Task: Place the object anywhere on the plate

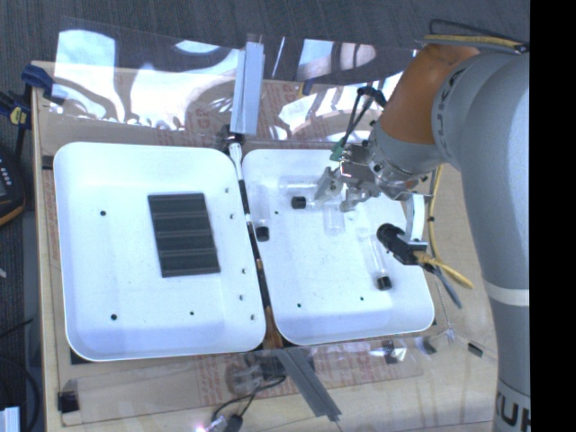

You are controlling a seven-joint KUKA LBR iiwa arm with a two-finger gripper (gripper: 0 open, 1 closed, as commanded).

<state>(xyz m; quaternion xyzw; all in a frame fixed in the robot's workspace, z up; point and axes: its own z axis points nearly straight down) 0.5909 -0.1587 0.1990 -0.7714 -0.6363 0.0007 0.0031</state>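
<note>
The dark ribbed plate (184, 234) sits in the left bin (90, 313) - nothing on it. The gripper (335, 192) hangs over the right bin (306, 318), well apart from the plate - can't tell its state. 3 small dark objects (298, 202) lie scattered there.

Two white bins (90, 331) sit side by side on a bench (135, 394).
</note>
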